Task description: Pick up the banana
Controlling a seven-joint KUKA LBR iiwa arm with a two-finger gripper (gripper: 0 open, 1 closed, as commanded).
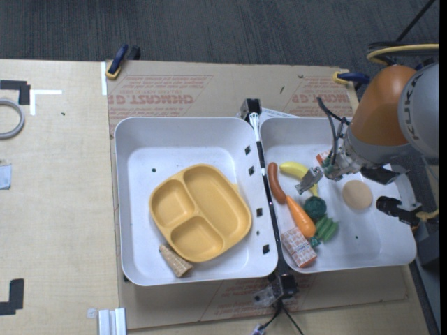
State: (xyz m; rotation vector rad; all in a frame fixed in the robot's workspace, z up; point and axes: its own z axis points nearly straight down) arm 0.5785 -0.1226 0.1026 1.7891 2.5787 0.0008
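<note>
The banana [296, 169] lies in the right bin [391, 253], in its upper left part, just beside the sausage [276, 182], which runs along the bin's left wall. Below these lie the carrot [301, 216], a dark green vegetable piece [316, 207] and a small red-and-white packet [299, 248]. An egg [357, 195] sits to the right, near the wrist but apart from the other items.

The arm enters from the right, its orange band [384, 103] over the bin's upper right corner. The gripper [309, 181] is tilted down and leftward, its tip at the right end of the banana. At least one grey finger [306, 182] overlaps the fruit's lower right edge, which suits an approach across the banana's narrow width, not along its length. Whether the gripper is spread, pressed together or pinching the fruit cannot be told (its tip is small and partly merged with the banana's outline). No grasp is therefore confirmed.

The left bin [140, 159] bears a yellow divided plate [200, 211] and a tan block [174, 262] at the plate's lower edge; neither bears on the task.

Assessment: the work appears to be at the approach or closing step. The chief risk is crowding, since the sausage lies close on the banana's left and the carrot's top is near the gripper, so a closing or lifting motion may catch either.
</note>
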